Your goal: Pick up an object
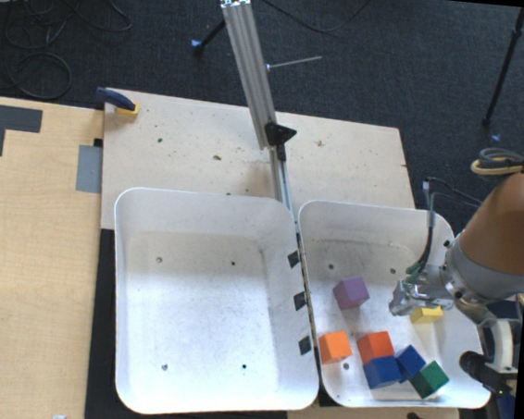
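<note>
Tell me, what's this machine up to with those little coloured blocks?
A robot arm reaches into the right bin, its gripper low beside a small yellow block. It is meant to pick something up; I can't tell if it holds anything. A purple block, orange block, red block, blue block and green block lie nearby.

The flat, light wooden desk (184, 149) has little dark spots on it. Two shallow white plastic bins sit on it side by side: the left bin (126, 264) and the right bin (372, 225). A small blue and yellow clamp (118, 101) lies at its far left corner.
</note>
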Controlling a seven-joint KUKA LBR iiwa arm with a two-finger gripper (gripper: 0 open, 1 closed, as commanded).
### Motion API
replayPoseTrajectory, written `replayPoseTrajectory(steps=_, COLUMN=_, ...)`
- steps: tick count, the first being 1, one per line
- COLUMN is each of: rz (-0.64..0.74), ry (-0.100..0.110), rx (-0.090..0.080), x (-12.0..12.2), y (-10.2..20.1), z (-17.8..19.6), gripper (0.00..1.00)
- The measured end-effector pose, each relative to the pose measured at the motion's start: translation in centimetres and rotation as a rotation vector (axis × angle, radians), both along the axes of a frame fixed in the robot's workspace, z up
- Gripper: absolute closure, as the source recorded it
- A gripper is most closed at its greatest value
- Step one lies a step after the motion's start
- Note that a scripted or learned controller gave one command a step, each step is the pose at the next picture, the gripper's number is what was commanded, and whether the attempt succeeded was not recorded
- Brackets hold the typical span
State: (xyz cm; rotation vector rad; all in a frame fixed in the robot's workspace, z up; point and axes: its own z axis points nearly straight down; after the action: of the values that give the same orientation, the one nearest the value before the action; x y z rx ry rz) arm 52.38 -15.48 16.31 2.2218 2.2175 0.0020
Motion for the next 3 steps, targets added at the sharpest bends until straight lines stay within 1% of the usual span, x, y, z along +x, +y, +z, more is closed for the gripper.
replayPoseTrajectory(steps=1, rz=0.001, ry=0.000, rx=0.000, x=0.2, y=-0.7, z=4.4, gripper=1.00)
replayPoseTrajectory(steps=2, rz=0.004, ry=-0.001, rx=0.000, x=0.3, y=0.1, z=9.2, gripper=1.00)
replayPoseTrajectory(steps=3, rz=0.007, ry=0.005, rx=0.004, x=-0.1, y=5.8, z=9.6, gripper=1.00)
